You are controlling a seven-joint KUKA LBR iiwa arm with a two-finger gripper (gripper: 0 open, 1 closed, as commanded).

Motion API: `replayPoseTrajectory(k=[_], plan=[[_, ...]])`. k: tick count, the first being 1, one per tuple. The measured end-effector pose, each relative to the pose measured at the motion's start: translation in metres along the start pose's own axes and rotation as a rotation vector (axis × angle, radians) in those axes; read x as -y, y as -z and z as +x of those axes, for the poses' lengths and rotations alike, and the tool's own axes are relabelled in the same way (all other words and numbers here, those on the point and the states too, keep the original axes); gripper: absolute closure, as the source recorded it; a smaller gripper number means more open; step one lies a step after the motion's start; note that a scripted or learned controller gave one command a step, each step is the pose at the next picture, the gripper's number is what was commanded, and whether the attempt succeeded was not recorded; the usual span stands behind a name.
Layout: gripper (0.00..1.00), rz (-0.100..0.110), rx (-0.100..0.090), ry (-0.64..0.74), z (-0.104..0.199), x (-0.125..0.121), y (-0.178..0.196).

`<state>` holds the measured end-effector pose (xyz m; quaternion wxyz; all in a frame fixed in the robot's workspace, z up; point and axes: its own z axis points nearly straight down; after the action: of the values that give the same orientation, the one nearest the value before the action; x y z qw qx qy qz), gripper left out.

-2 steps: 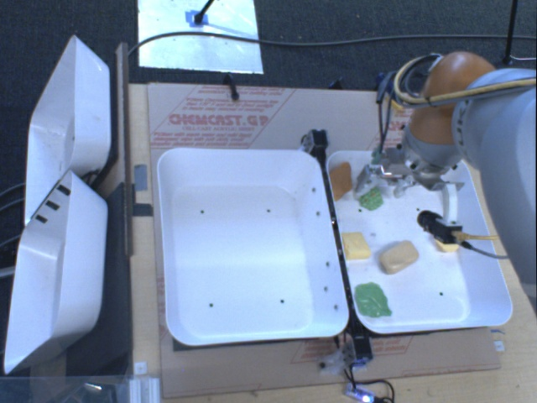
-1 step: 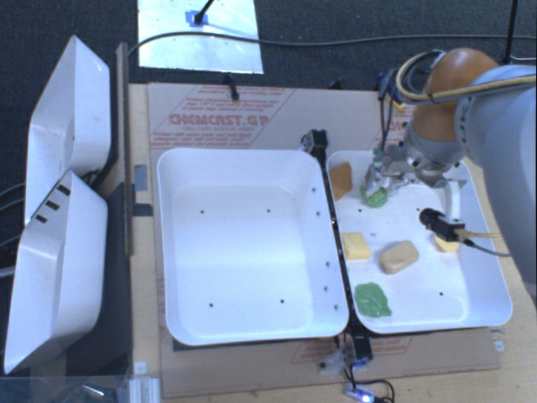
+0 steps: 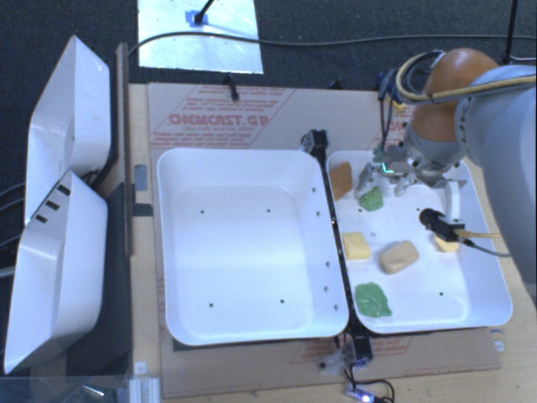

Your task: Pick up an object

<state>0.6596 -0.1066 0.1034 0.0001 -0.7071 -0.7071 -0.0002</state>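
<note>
Six soft-looking pieces sit in your right bin (image 3: 482,305). Gripper (image 3: 382,177), fingers apart, hovers near its far edge over a crinkled green lump (image 3: 370,199), not clamping it.

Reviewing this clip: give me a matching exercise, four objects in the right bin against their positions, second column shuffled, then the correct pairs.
Objects:
1. orange-brown block
2. yellow block
3. tan rounded piece
4. large green lump

Positions:
A. near the front of the right bin, by the divider
B. mid-bin, just right of the yellow block
C. back left corner, near the gripper
D. against the divider, halfway down

Pairs: 1-C, 2-D, 3-B, 4-A
</note>
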Motion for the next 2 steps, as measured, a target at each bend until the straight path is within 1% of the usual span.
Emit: replayPoseTrajectory(k=[1, 2], plan=[[0.00, 0.002, 0.000, 0.000, 0.004, 0.010, -0.021], [0.00, 0.000, 0.000, 0.002, 0.021, 0.007, -0.020]])
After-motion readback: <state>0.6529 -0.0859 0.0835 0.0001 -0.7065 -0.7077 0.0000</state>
